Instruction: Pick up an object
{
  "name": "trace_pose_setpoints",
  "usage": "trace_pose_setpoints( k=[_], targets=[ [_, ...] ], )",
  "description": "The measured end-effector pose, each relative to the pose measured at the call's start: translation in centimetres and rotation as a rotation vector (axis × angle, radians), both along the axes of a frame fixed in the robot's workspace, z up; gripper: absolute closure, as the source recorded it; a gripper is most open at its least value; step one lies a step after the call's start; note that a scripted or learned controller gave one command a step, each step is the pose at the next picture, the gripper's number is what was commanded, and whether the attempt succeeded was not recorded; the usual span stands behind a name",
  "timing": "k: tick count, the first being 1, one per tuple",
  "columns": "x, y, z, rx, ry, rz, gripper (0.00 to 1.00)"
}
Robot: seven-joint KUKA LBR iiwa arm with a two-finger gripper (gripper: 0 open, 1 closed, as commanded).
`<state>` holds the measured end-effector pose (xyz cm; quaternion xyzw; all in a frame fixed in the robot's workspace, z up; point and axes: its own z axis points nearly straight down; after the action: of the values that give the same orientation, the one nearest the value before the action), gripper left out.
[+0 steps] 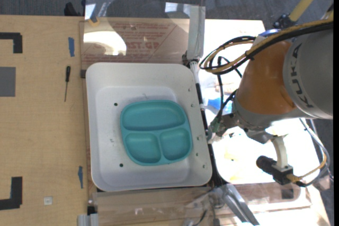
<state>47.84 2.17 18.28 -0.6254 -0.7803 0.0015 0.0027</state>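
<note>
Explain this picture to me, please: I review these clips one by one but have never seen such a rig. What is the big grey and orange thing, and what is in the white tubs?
You are looking down at a slant from one fixed camera above a bench. The big shape on the right is a robot arm, grey with an orange band, reaching in from that side. It hangs over the right bin, which is washed out by bright light, so its contents are hard to make out. The arm's own bulk covers its tool, so I cannot tell whether it holds anything. The left bin is a shallow white tub holding a teal divided plate with three compartments, lying flat. A small screwdriver lies on the brown board to the left.
</note>
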Motion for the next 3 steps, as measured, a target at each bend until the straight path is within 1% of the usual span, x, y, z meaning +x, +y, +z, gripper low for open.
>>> trace_pose_setpoints(
  k=[1, 2, 3],
  targets=[
    [0.1, 1.3, 0.1, -0.002, -0.005, -0.182, 1.0],
    [0.2, -2.0, 4.0, -0.002, -0.011, 0.221, 1.0],
    [0.1, -6.2, 1.6, 0.001, -0.005, 0.59, 1.0]
  ],
)
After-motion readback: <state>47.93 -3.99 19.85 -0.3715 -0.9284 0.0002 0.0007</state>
